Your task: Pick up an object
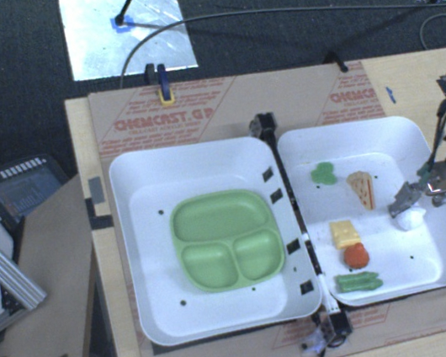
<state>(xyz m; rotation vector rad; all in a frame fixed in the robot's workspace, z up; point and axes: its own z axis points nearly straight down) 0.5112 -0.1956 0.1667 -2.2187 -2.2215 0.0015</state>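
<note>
The right bin (421,138) holds several small objects. A green leafy piece (322,173) lies toward the back, with a tan wedge (363,189) beside it. Nearer the front are a yellow block (345,234), a red ball (355,256) and a green pod (358,281). A white lump (410,218) lies at the bin's right side. My gripper (403,203) reaches in from the right, low over the bin, its tip just above and touching or nearly touching the white lump. The view does not show whether anything is held.
The left bin (139,188) holds a green three-compartment plate (225,240). A black divider with clips (286,205) runs between the bins. Cardboard (218,101) lies under both bins. Cables (279,14) cross the dark floor behind, and a side table (35,275) stands at the left.
</note>
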